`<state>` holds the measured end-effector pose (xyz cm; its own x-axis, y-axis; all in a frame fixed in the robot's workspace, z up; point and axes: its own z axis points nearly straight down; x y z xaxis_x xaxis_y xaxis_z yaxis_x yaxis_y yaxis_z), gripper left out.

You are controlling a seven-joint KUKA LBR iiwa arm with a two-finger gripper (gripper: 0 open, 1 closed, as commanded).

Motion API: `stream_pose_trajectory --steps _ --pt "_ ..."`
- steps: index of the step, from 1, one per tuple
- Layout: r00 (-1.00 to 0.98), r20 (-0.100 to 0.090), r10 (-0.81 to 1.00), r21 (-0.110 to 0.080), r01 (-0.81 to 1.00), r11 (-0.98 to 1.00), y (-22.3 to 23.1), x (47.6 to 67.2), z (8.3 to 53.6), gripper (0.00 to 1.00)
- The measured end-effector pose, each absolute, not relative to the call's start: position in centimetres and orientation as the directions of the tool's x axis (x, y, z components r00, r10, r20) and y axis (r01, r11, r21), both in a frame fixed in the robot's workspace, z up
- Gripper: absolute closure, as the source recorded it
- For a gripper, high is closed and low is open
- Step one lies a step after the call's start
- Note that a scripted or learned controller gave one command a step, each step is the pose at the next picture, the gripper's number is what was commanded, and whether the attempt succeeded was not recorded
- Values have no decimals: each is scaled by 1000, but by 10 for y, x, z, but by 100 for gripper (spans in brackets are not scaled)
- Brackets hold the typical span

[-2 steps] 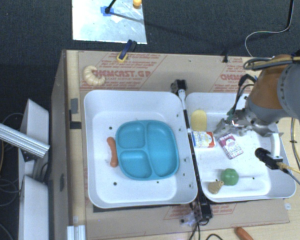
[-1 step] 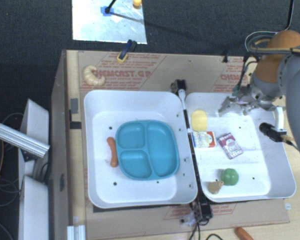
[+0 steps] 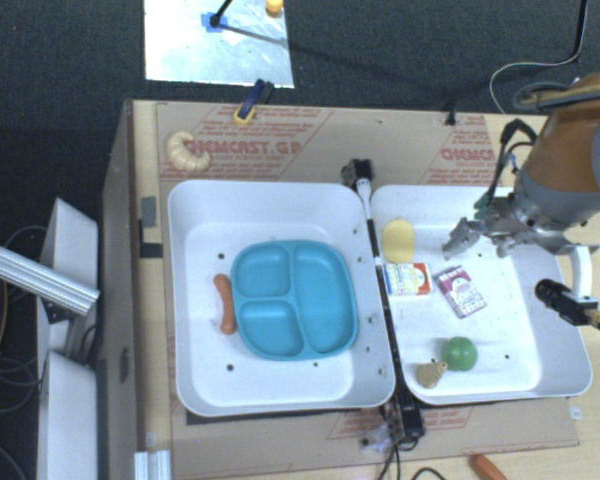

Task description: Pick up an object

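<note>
Arm [image 3: 570, 158] comes in from the right, grey with an orange band, and sits over the upper part of the right bin [image 3: 555, 368]. The tool [image 3: 467, 236] is above the bin floor, near the back wall and pointing left. Whether it is released or clenched cannot be told at this size; nothing shows between its tips.

Right bin contents:
- yellow soft item [image 3: 398, 240] against the left wall, near the top
- small white-and-red packet [image 3: 407, 279] just below it
- purple-and-white packet [image 3: 461, 292], tilted, mid-bin, just below and apart from the tool
- green ball [image 3: 460, 353] near the front
- small tan object [image 3: 430, 373] just beside the ball on its left, close to the front wall

None of these touches the tool.

Left bin [image 3: 195, 268] holds a blue divided tray [image 3: 294, 299] at its centre. An orange sausage-shaped piece [image 3: 225, 303] lies upright just beside the tray's left edge.

The cardboard-covered worktop [image 3: 300, 148] also carries a pale curled object [image 3: 188, 152] behind the left bin, and a blue-and-yellow clip [image 3: 252, 102] sits at its back edge.
</note>
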<state>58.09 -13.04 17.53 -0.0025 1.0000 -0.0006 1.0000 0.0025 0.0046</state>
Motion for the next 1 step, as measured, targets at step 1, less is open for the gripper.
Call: stream_pose_trajectory --steps 1 --pt "-2 -1 1000 8 1000 2 -122 579 94 0"
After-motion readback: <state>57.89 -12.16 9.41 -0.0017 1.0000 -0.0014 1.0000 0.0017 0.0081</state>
